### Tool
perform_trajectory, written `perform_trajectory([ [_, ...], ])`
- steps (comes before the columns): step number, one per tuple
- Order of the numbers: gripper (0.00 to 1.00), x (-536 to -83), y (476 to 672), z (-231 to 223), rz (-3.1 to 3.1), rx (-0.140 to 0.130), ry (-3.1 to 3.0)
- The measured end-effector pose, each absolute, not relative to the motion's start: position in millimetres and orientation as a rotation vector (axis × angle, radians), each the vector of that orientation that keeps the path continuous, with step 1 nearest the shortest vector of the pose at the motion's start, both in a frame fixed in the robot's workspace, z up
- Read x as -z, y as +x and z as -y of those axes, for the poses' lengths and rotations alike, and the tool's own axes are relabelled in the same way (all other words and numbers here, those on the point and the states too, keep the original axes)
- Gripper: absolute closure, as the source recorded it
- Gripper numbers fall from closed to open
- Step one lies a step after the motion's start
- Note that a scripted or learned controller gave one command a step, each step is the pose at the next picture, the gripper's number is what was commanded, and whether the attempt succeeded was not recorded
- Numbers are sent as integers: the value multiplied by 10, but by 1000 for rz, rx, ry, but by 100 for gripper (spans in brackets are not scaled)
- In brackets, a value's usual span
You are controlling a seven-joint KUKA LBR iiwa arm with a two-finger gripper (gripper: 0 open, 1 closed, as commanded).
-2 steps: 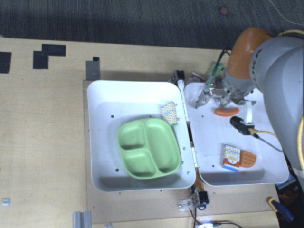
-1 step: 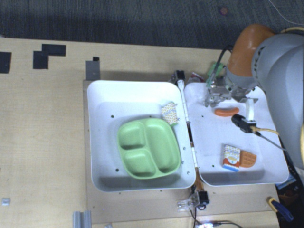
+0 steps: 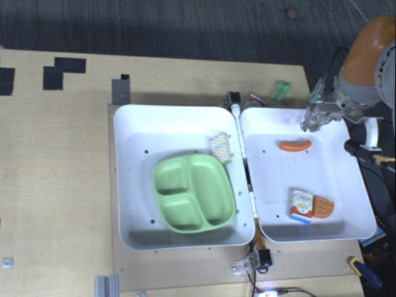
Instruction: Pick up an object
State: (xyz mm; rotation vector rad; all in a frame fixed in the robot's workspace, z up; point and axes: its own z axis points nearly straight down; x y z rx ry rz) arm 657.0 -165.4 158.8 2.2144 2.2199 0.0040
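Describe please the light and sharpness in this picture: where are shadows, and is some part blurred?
Camera view: soft, even light, no hard glare on the white bins. The green tray casts a faint shadow, and the bins' near walls are shaded grey. The orange sausage and the bench are fairly sharp; the gripper and the arm's orange band look slightly soft.

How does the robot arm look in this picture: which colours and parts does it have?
The arm is grey, with a broad rounded orange band above the wrist. At its end sits a small grey metallic gripper. Dark cables run along the wrist.
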Motion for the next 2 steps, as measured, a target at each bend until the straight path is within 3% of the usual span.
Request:
perform_trajectory([
  [1,0,-1578,6570,1640,-2223,-4,2214],
  [2,0,-858,6060,1311,-2221,-5,2216],
])
